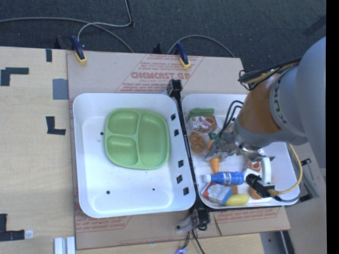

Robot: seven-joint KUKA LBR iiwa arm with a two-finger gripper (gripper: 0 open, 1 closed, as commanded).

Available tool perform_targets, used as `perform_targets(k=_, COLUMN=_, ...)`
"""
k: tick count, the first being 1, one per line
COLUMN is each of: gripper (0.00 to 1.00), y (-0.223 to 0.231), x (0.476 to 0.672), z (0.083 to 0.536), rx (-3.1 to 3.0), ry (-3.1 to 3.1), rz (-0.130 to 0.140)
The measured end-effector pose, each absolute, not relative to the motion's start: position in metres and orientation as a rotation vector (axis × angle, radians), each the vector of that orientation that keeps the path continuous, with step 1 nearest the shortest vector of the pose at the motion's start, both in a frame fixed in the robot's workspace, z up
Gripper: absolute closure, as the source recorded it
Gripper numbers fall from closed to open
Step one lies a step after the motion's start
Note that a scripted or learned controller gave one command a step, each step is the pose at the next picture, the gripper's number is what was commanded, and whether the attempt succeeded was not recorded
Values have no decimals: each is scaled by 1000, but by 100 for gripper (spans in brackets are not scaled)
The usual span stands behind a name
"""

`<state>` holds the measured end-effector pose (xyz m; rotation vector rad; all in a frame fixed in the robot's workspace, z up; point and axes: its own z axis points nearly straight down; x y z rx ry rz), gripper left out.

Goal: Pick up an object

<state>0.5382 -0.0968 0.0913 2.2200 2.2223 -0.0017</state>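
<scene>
Two bins: white and shallow, side by side on a cardboard sheet (153, 75) laid on the bench (26, 168); the left bin (79, 157) and the right bin (293, 160) meet along a black strip (180, 131).
Arm: the grey arm (318, 89) comes in from the right, over the right bin's far right corner, and bends down and leftward. Its orange band (257, 110) hangs above the bin's right half.
Gripper: the gripper (218, 150) sits low near the middle of the right bin, turned toward the shared edge. Whether it is apart or together cannot be told.
Beside the gripper: a snack bag (203, 125) lies just beside it on the far side; a carrot (214, 164) lies just beside it on the near side.
Far left corner of right bin: a green packet (201, 111) lies against the far rim, touching the snack bag.
Near edge of right bin: a bottle (225, 179), white with blue ends, lies on its side along the edge. A red packet (214, 193) and a yellow piece (239, 199) sit between it and the near rim.
Left bin: a green divided plate (137, 139) lies flat in the far half, closer to the shared edge than to the left rim.
Open room: bare white floor runs along the left bin's near edge and left side. The right bin is crowded on its left and near sides.
Sheet edge: blue clamps (79, 53) grip the cardboard's far edge.
</scene>
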Motion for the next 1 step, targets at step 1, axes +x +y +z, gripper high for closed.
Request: perform_targets(k=1, gripper=100, y=3, x=535, z=184, rx=2220, ry=2225, rz=-1)
